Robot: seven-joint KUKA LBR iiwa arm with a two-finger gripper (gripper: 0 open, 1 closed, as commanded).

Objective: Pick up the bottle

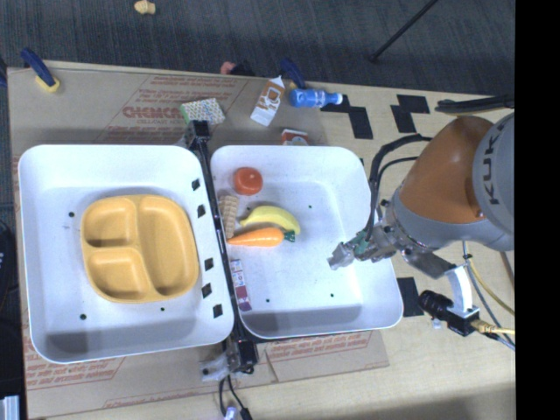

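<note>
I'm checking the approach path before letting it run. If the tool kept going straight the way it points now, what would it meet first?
The tool points left across the right bin; the carrot beside the banana looks first in line, though height is unclear.

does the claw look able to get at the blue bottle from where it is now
Probably yes. The blue bottle lies on the bench outside the right bin, uncovered from above. The claw hangs over that bin's floor and must cross its far rim.
</note>
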